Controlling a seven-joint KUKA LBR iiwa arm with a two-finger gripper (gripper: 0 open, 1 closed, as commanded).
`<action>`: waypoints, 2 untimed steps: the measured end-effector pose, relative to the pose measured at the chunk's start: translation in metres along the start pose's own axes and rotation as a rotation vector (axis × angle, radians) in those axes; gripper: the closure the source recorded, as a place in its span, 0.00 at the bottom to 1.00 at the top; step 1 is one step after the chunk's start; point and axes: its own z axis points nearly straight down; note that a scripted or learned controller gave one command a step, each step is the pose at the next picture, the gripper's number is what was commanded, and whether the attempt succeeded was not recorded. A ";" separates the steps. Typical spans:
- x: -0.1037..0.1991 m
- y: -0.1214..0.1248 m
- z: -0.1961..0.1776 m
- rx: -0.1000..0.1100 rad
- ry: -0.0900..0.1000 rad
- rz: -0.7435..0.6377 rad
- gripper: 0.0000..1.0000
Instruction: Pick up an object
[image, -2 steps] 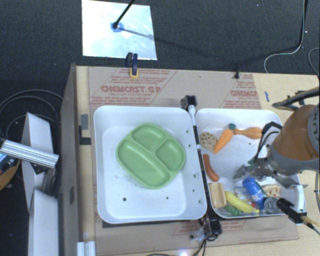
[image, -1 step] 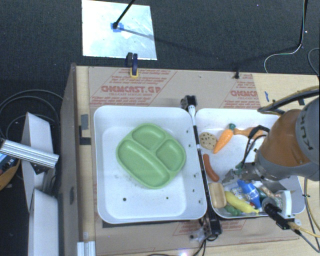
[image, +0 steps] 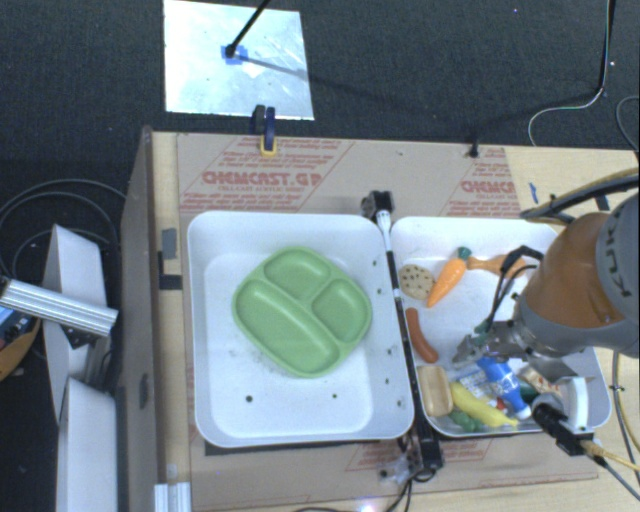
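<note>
Reading the cardboard under the bins first: red print spells "CHEMCAST GP" above the left bin, and the same lettering, cut off, runs at a slant above the right bin. No other writing is legible from up here.

Now the arm, grey with its orange band, reaching in from the right and leaning down over the right bin. The gripper sits low over the clutter at the near end of that bin, among blue, red and white pieces. Whether it is spread or pressed together, I cannot tell; the wrist blocks the view, and nothing can be seen pinched in it.

Objects on offer, all in the right bin: a toy carrot lying tilted near the far end, a speckled tan cookie just beside it, a red sausage along the divider, a tan bread-like piece and a yellow banana at the near edge.

Over in the left bin, a green divided plate lies flat, three compartments showing.
</note>
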 end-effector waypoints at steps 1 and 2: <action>0.000 0.001 -0.100 -0.006 -0.003 0.000 1.00; -0.016 0.020 -0.114 0.000 -0.002 0.000 1.00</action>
